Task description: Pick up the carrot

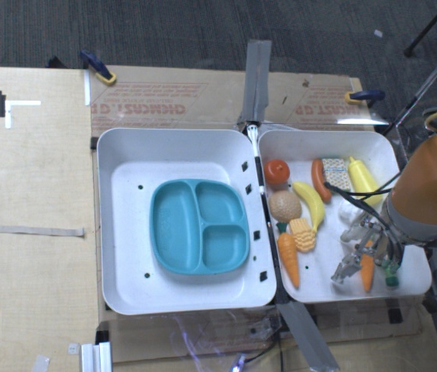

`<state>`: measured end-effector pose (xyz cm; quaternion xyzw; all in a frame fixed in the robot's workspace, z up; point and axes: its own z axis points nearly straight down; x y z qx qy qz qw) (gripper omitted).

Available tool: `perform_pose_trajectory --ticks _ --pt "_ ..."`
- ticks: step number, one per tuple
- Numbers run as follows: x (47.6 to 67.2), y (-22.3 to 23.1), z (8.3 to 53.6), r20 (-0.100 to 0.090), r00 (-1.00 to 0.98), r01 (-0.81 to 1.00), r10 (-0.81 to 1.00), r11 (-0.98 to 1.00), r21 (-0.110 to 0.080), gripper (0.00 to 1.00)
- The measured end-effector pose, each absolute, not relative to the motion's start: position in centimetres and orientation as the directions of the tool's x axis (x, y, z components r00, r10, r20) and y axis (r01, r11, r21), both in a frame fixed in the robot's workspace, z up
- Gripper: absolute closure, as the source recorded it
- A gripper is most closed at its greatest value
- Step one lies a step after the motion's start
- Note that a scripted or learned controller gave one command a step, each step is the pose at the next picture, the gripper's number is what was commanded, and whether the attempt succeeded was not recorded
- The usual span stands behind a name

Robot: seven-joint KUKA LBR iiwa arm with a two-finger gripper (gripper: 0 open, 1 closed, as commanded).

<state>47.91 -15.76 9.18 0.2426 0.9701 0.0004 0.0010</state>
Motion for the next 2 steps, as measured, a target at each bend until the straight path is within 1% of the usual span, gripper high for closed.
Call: perform_pose_trajectory --ticks 1,2 --pt "48.2 -15.8 10.2 -0.008 -0.884 0.468 0.468 0.884 0.002 1.00" --pt "53.5 -8.8 19.3 -0.005 -0.934 0.356 0.356 0.934 0.002 1.00"
